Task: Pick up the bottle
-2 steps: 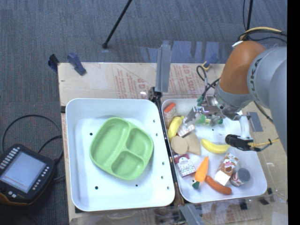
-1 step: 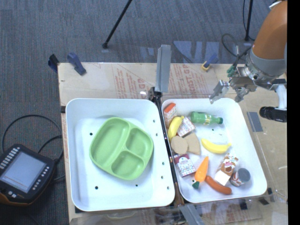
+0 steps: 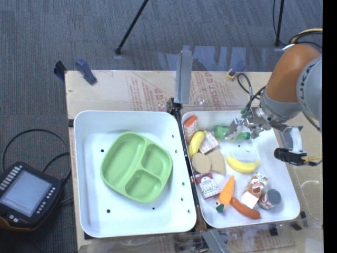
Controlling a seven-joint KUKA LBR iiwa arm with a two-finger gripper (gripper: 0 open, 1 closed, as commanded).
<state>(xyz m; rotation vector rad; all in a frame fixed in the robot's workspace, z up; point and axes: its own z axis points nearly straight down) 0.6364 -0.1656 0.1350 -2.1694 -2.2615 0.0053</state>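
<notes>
Small green plastic bottle [image 3: 227, 132] lies on its side, just beyond the yellow banana [image 3: 241, 164], gripper [image 3: 247, 124] right over it. Finger opening: cannot tell. Likely light, smooth, rolls easily; grip across mid-body

Glossy green plastic plate [image 3: 137, 166]; smooth white plastic bins [image 3: 87, 141]; bare cardboard-brown bench [image 3: 121, 91].

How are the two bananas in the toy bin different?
1. The banana by the bin's left wall stands nearly upright in the picture; the other banana lies across the middle.
2. The first touches a small carton; the second lies apart.
Both are yellow and curved.
</notes>
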